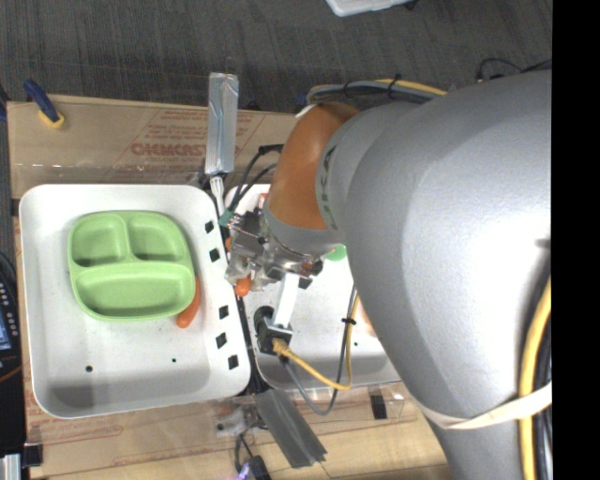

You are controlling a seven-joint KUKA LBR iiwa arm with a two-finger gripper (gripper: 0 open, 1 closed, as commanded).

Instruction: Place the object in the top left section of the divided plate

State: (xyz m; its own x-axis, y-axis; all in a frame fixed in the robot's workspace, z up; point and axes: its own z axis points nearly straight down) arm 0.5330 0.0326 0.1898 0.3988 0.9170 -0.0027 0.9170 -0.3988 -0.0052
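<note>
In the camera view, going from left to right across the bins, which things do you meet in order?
Green divided plate → orange object lying at the plate's right edge → gripper → grey arm.

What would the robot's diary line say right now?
arm: over bin divider | gripper: fingers unclear | carrot: beside green plate | sections: none filled

**Dark carpet and a cardboard-covered bench**

The floor [141, 42] at the far side is a dark grey carpet with a fine ribbed texture. On it stands the bench, covered by a brown cardboard sheet [122, 131] that carries faded red printed letters. A small blue and yellow clamp [44, 103] sits at the far left corner of the cardboard. A white object [370, 6] lies on the floor at the far edge. The light is even and soft, without strong shadows.
</note>
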